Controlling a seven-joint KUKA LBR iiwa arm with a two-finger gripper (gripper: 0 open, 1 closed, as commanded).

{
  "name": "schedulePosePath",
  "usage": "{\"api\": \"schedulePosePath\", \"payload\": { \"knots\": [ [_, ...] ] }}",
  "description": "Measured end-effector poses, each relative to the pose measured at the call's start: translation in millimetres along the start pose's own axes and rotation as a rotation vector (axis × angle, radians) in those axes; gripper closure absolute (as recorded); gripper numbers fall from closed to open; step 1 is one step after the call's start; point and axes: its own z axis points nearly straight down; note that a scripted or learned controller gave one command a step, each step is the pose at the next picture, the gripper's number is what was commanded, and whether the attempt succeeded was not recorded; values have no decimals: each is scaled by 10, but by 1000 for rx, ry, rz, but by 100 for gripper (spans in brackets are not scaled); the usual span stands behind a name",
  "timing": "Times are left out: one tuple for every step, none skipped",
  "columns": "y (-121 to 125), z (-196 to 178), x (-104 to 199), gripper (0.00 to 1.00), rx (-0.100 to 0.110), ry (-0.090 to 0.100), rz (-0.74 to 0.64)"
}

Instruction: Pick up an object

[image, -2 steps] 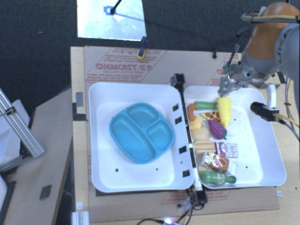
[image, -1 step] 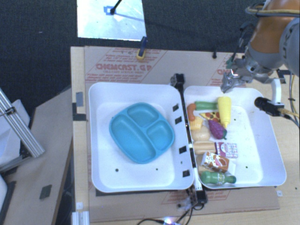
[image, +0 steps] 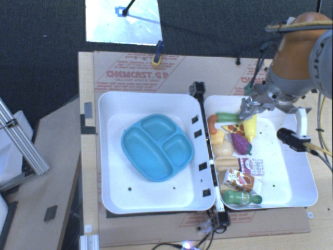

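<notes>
Gripper (image: pixel 250 108) is positioned over the right bin (image: pixel 302 191), touching the yellow toy (image: pixel 250 127) just below; finger state cannot be determined.

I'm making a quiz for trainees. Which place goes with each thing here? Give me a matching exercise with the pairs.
Things:
1. blue tray
2. green bottle
3. purple toy
4. tool

Places:
A. near corner of the right bin
B. far end of the right bin, over the toys
C. middle of the left bin
D. right bin, just below the yellow toy

Pairs: 1-C, 2-A, 3-D, 4-B
</notes>
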Motion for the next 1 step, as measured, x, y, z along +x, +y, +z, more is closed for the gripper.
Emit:
{"api": "schedulePosePath", "payload": {
  "knots": [
    [-480, 108, 310, 100, 2, 0, 0]
  ]
}}
